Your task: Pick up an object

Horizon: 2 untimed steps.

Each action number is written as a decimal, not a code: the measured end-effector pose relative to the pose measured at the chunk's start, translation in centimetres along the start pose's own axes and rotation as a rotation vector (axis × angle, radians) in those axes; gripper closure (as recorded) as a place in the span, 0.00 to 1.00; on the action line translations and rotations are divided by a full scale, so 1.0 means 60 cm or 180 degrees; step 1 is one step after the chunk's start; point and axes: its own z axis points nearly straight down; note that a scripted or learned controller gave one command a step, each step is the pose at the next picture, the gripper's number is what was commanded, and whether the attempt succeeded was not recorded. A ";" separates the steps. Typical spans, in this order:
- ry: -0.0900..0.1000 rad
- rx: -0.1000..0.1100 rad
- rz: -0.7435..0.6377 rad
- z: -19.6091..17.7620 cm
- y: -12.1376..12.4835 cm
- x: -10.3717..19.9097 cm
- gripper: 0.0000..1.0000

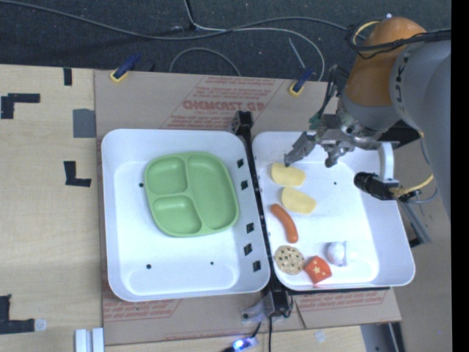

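Gripper (316, 152) hangs over the back of the right bin (381, 229), fingers spread apart with nothing between them. Landmark: the upper yellow piece (287, 174), lying just in front of and slightly left of the left fingertip, apart from it; judged the nearest candidate for the pick. Its long axis runs roughly across the bin, left to right. From that piece, a second yellow piece (299, 200) sits just in front; the orange sausage (286, 222) farther front, axis slanting front-right; the cookie (289, 258), red block (318, 269) and a small whitish object (336, 252) well in front. The green divided plate (192, 193) lies to its left, in the left bin (121, 218). Red print on the cardboard (220, 105) behind the bins is mirrored and not reliably legible.
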 end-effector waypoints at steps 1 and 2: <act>-0.0004 -0.0045 -0.0010 -0.014 0.005 0.000 0.00; -0.0008 -0.0032 -0.0010 0.059 0.006 0.001 0.00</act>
